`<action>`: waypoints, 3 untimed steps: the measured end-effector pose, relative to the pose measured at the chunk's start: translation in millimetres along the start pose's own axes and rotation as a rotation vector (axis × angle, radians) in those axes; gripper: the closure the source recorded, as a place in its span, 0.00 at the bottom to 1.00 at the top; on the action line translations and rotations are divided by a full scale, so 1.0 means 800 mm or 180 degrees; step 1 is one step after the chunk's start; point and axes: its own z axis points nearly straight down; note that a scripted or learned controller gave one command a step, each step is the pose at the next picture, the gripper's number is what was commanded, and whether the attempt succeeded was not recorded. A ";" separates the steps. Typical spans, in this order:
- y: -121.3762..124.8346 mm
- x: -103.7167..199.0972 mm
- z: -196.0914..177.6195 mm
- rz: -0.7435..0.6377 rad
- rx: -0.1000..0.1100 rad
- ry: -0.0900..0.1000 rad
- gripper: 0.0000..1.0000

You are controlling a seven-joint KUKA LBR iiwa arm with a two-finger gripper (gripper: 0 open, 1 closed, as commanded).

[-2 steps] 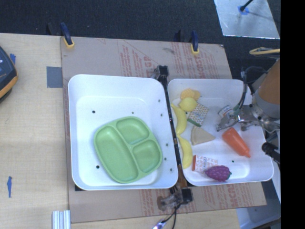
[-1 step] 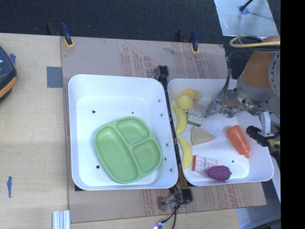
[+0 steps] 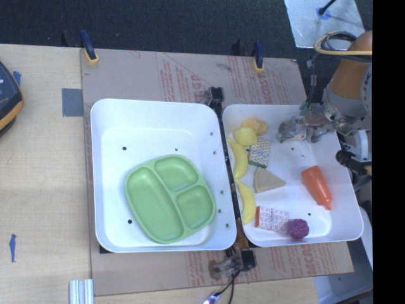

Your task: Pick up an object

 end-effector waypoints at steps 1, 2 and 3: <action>0.000 0.000 0.000 -0.0004 0.0001 -0.0001 0.00; 0.000 0.000 0.000 -0.0004 0.0001 -0.0001 0.00; 0.002 0.019 0.002 0.0000 -0.0033 -0.0010 0.00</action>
